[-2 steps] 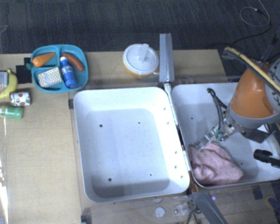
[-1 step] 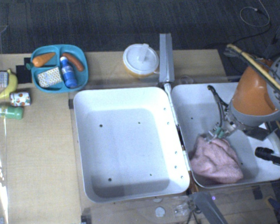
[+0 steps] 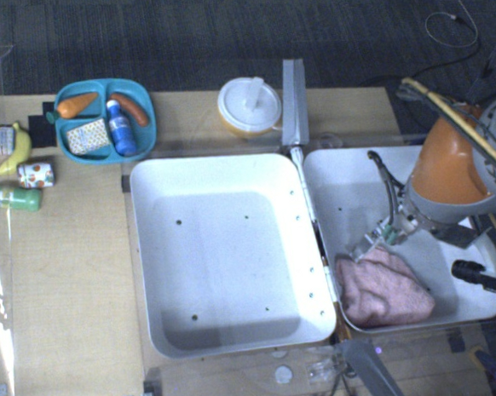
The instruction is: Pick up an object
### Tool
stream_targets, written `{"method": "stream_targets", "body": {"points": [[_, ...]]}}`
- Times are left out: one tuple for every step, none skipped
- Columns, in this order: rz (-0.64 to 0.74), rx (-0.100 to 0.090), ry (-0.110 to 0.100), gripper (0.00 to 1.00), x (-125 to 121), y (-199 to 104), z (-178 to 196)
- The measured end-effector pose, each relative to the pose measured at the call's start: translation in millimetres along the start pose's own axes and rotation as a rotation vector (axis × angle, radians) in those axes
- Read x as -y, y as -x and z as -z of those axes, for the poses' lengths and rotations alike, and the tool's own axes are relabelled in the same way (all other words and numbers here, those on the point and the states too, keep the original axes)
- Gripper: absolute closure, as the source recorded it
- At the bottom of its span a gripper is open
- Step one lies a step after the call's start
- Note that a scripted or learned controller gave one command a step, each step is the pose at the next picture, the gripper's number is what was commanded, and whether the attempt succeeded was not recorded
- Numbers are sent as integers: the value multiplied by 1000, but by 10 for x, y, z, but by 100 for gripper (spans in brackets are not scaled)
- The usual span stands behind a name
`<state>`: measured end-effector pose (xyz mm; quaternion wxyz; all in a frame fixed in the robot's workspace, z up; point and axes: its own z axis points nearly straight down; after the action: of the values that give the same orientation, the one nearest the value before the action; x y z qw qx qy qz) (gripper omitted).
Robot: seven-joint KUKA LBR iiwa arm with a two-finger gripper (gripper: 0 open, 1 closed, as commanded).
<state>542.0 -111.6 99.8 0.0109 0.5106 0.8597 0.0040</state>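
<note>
Probably soft and light, the pink cloth (image 3: 383, 291) (bunched) suits a pinch on a raised fold; gripper (image 3: 386, 235) finger state unclear

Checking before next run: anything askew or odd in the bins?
Nothing spilled or damaged. The pink cloth lies crumpled against the right bin's near-left corner, with the gripper right at its upper edge. The left bin sits square.

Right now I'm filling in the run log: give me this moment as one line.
arm: in right bin | gripper: just above pink towel | grasp: none seen | left bin: no contact | status: pick not yet done
</note>
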Motion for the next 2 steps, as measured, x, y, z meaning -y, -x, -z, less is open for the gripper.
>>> {"method": "stream_targets", "body": {"points": [[-201,-9,-12,0,-173,77,-104],[-148,-2,-1,0,440,-156,-86]]}}
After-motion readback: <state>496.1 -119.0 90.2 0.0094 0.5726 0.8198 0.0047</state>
